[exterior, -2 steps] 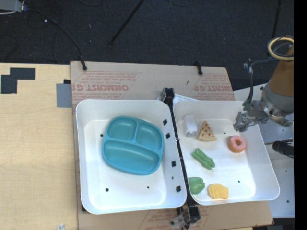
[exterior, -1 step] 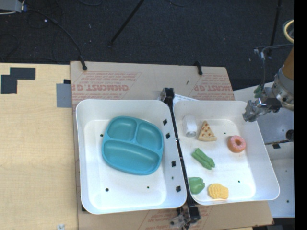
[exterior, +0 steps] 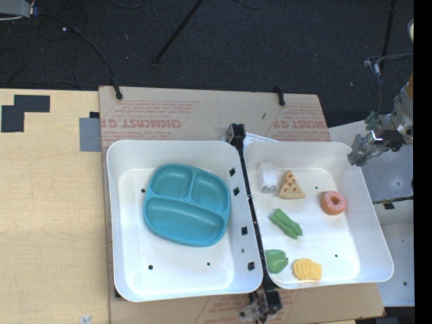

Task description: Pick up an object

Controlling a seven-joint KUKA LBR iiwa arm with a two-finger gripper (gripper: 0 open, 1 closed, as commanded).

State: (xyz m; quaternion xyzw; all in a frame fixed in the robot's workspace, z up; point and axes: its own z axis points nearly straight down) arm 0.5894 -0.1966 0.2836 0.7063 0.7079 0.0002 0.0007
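Camera view looks down on two shallow white bins of smooth, glossy plastic with rounded corners, set side by side on a sheet of printed brown cardboard. Left bin [exterior: 128, 181] holds a teal plate [exterior: 187, 204], a rounded, matte dish split into three compartments, lying flat near the middle. Right bin [exterior: 368, 248] carries small toy foods, well apart from one another: a short white cylinder [exterior: 268, 177] lying on its side, a pizza wedge [exterior: 291, 185] whose tip points to the far rim, a ring-shaped pink donut [exterior: 333, 202], a bumpy green pea pod [exterior: 286, 223] with its long axis running diagonally from upper left to lower right, a rounded green pepper [exterior: 275, 260] and a knobbly yellow corn piece [exterior: 307, 270]. Beyond that bin's far right corner sits the gripper [exterior: 361, 150], grey metal, partly cut off by the frame; whether it is apart or together I cannot tell.
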